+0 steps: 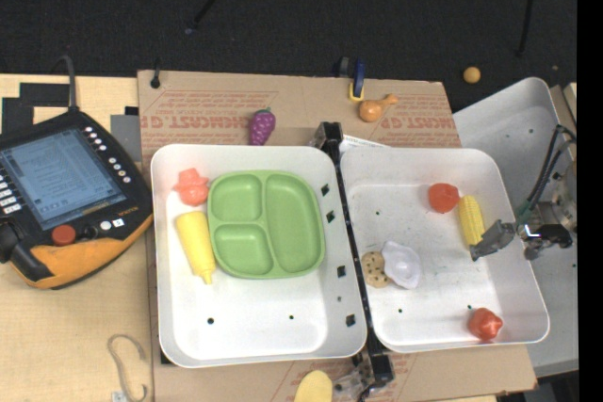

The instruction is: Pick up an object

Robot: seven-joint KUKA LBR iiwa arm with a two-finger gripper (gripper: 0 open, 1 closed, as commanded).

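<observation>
- Camera view looks down at a slant on two shallow white bins side by side on a cardboard-covered bench
- Left bin (179,334): a green divided plate (265,224) sits in the upper middle; a yellow squeeze bottle (196,245) lies just beside the plate's left edge; a pink-orange toy (191,187) is near the bin's top left corner
- Right bin (424,169): a red round toy (444,197) and a yellow corn cob (470,218) lie close together toward the top right; a cookie (375,268) touches a whitish crumpled item (403,265) near the left wall; a red strawberry-like toy (485,324) is in the bottom right corner
- The gripper (493,241) pokes in over the right bin's right edge, just below the corn; can't tell if the claw is wide or narrow, it's dark and small here
- Nothing visible between the claw's tips, so prob. no object picked yet
- Corn is the nearest candidate, w/ the red round toy next; things lie scattered and loose, which suits a pick try from above
- Outside the bins: a purple grape toy (262,126) and an orange pear-like toy (373,108) on the cardboard behind, a yellow toy (314,386) at the front edge, and a control pendant (66,193) at the bench's left
</observation>
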